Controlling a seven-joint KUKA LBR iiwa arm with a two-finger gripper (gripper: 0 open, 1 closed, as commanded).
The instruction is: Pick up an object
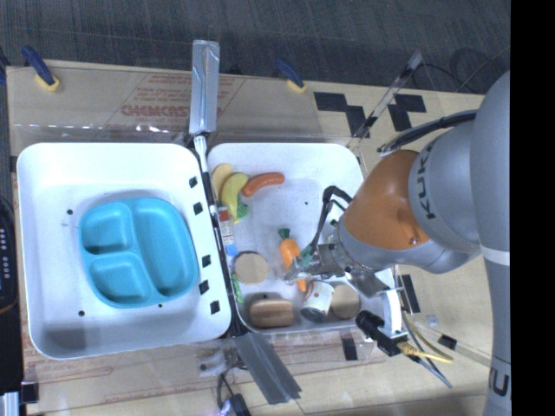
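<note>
Gripper (305, 271) hangs low in the right bin (342, 159), its tip just beside a toy carrot (290, 251) at about 10 o'clock from it; how it is set cannot be told (the orange wrist hides much). A sausage (263, 182) and banana (229, 189) lie at 11 o'clock. The left bin (52, 167) holds a blue tray (137, 251).

— What sits in the left bin (52, 180)?
— A blue tray (137, 251) with three compartments, lying flat near the middle.
— And outside the bins?
— Two blue clamps (40, 66) on the counter's (130, 102) far edge, a grey strip (204, 85) standing over the divide, and printed red lettering (156, 109), too blurred to read, perhaps a label.
</note>
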